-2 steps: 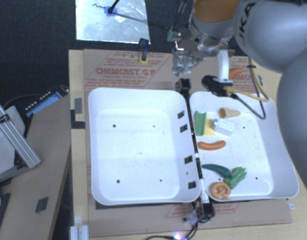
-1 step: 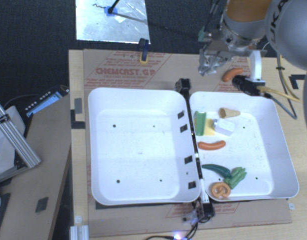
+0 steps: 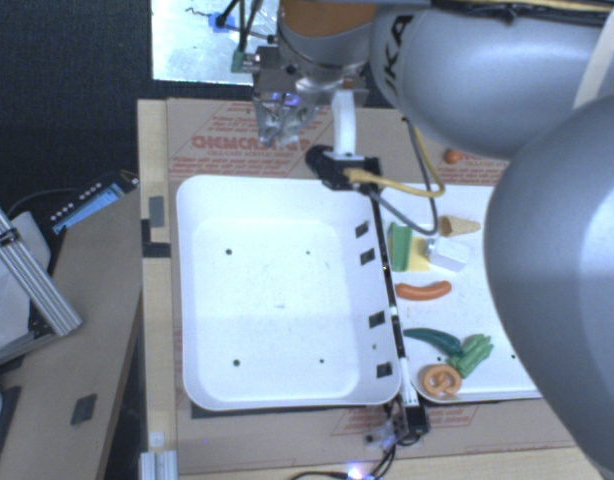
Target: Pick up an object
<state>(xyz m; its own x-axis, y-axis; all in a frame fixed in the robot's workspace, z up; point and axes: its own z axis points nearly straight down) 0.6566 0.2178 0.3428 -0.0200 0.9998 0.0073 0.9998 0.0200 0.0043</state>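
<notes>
Your claw (image 3: 278,126) hangs above the table beyond the left bin (image 3: 202,268); you cannot tell its opening. Nothing visibly held.

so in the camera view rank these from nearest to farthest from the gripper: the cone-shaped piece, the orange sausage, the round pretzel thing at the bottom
The gripper hangs above the far rim of the left bin; all three things lie in the right bin.
1. cone-shaped piece, toward that bin's far part
2. orange sausage, mid-bin, next to the divider
3. round pretzel piece, near corner of the bin
</notes>
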